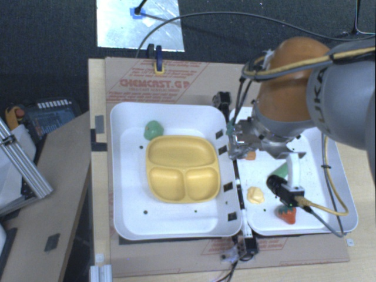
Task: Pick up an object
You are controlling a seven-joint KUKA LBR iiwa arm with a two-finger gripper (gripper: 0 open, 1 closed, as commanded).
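The left bin holds a yellow divided tray at its centre. A small green lump lies touching the tray's upper-left rim, toward the far wall of the bin. None of these items is near the arm.

At the seam between the two bins, a row of black clips marks the dividing wall.

The right bin holds the loose items closest to the tool. A pale yellow piece lies near the dividing wall, in the near half of the bin. A small orange piece is partly visible just below the wrist hardware, close to the same wall. A green piece lies to the right of the yellow piece, partly covered by the arm's attachments. A red-orange piece with a green end lies near the front wall of the bin.

The arm enters from the right and hangs over the far-left part of the right bin. The gripper sits at the dividing wall, pointing down. Its fingers are hidden by the wrist body, so it cannot be determined whether they are spread or pressed together, and no item can be confirmed between them.

Governing relation: the small orange piece lies just to the right of the gripper, nearly beneath it. The pale yellow piece lies toward the near side of the bin from the gripper, well apart from the far wall. Judged from this layout, the orange piece is the nearest candidate; the wall beside it may obstruct one finger.
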